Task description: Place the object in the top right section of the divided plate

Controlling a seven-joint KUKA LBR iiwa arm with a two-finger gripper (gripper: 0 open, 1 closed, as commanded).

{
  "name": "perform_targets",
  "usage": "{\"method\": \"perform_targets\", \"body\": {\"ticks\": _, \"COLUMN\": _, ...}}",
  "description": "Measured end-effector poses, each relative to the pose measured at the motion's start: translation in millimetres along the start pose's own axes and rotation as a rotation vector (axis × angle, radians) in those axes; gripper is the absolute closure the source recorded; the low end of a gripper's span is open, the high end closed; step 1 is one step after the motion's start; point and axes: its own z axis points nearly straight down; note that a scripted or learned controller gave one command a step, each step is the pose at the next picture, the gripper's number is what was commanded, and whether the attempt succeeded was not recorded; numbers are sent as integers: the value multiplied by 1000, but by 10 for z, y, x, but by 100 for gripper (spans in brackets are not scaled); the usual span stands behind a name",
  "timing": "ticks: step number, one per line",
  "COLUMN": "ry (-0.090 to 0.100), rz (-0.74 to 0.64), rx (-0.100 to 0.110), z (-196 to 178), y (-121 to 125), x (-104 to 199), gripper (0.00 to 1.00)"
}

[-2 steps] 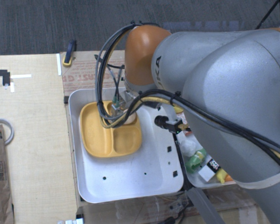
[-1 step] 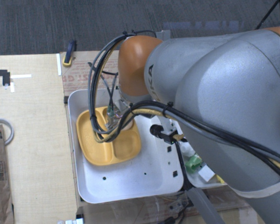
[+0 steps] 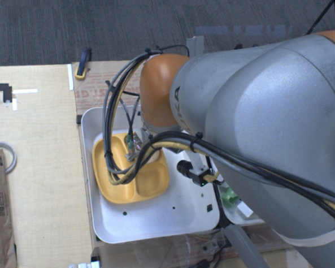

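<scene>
Grey arm with orange wrist band positioned over yellow divided plastic plate in white shallow bin. Plate's 1 o'clock section hidden. Jaw state cannot be told. Placement judged unconfirmed.

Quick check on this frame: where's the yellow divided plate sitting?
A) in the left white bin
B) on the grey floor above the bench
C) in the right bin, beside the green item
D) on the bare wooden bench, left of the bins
A: the yellow divided plate lies inside the left white bin, partly hidden under the arm's cables and orange band.
</scene>
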Motion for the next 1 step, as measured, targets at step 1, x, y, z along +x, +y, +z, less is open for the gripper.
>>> {"method": "perform_targets", "body": {"ticks": 1, "ry": 13, "rz": -11, "rx": 10, "z": 54, "y": -18, "x": 115, "gripper": 0}}
